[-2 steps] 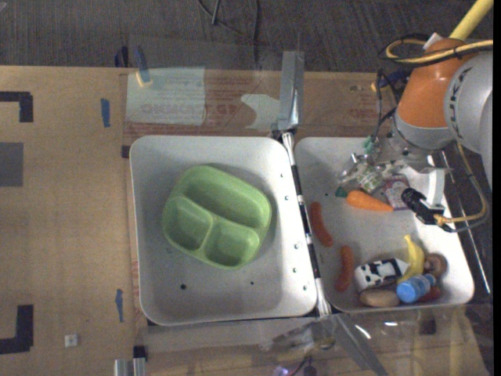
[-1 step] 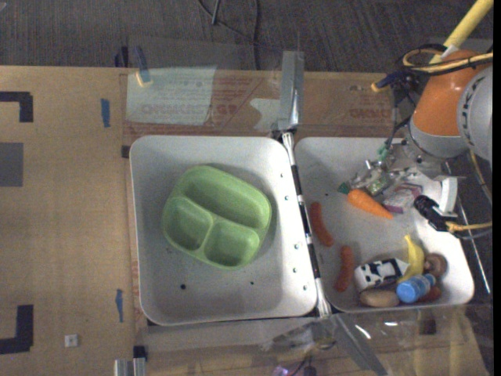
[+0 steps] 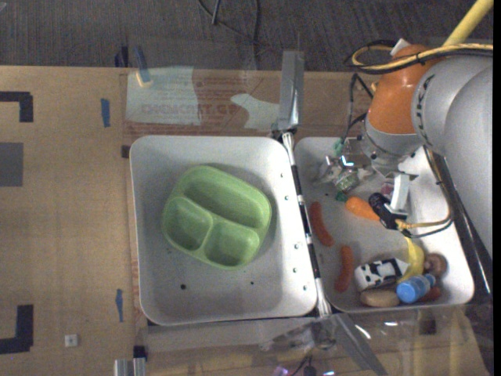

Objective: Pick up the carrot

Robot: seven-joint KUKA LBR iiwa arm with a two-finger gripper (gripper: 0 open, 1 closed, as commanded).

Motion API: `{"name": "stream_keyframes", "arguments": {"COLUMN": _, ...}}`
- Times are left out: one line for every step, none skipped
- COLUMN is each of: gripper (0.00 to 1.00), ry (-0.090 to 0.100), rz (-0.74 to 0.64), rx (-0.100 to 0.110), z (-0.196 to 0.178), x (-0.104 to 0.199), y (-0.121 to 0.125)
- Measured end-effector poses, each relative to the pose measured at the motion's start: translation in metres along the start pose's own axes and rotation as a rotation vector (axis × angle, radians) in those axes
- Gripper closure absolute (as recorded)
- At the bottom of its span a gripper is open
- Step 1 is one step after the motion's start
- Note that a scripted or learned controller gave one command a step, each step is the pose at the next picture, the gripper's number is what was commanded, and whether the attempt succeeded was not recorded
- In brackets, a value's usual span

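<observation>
The gripper [image 3: 344, 171] hangs low over the upper left part of the right bin [image 3: 462, 276], its tip a blurred tangle of metal and green glints, so whether the jaws are spread or closed cannot be told, nor whether anything sits between them. Just to its right lies the carrot [image 3: 361, 207], a smooth orange taper on the bin floor, with black cabling at its far end. The same bin holds two reddish sausage shapes [image 3: 320, 223], a black-and-white toy cow [image 3: 381, 272], a yellow banana [image 3: 413, 254] and a blue bottle [image 3: 412, 289]. The left bin [image 3: 156, 288] holds a glossy green three-compartment plate [image 3: 217, 216].
</observation>
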State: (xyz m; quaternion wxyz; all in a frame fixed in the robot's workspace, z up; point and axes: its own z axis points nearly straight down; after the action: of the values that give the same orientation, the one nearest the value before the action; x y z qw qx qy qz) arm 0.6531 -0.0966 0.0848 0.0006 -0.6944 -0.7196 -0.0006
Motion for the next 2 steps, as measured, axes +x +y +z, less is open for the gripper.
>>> {"name": "stream_keyframes", "arguments": {"gripper": 1.00, "ry": -0.001, "rz": 0.000, "rx": -0.004, "z": -0.011, "x": 0.000, "y": 0.002}}
{"name": "stream_keyframes", "arguments": {"gripper": 1.00, "ry": -0.004, "rz": -0.126, "rx": -0.004, "z": -0.002, "x": -0.066, "y": -0.041}}
